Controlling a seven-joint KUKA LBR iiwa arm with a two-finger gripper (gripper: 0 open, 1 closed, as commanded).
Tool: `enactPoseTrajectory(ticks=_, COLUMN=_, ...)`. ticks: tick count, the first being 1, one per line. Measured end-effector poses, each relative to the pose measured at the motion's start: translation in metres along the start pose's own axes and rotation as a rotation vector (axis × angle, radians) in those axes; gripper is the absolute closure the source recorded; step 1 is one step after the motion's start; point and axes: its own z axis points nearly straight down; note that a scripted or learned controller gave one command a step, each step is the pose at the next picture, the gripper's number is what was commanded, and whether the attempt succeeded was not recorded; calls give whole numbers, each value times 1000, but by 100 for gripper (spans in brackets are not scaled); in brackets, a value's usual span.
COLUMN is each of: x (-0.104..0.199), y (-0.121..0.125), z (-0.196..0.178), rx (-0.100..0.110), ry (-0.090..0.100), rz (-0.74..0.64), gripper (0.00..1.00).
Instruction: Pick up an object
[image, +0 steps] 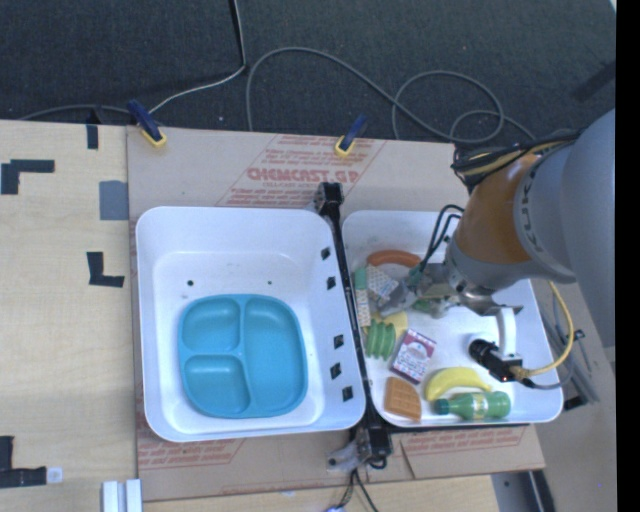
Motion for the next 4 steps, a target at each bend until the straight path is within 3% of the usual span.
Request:
enactPoseTrajectory(ticks=1, x=19, y=38, z=1, rx=2, ry=0, rz=-1, gripper=0)
enactPoseTrajectory(ticks=2, x=13, y=81, z=7, rx=104, ry=12, rz=14, gripper=0)
enactPoseTrajectory(ticks=3, x=3, y=99, z=2, rx=5, ry=1, rz=0, gripper=0)
enactPoseTrajectory(ticks=4, x=3, y=99, z=-8, rx=5, ry=-1, rz=-2, gripper=100)
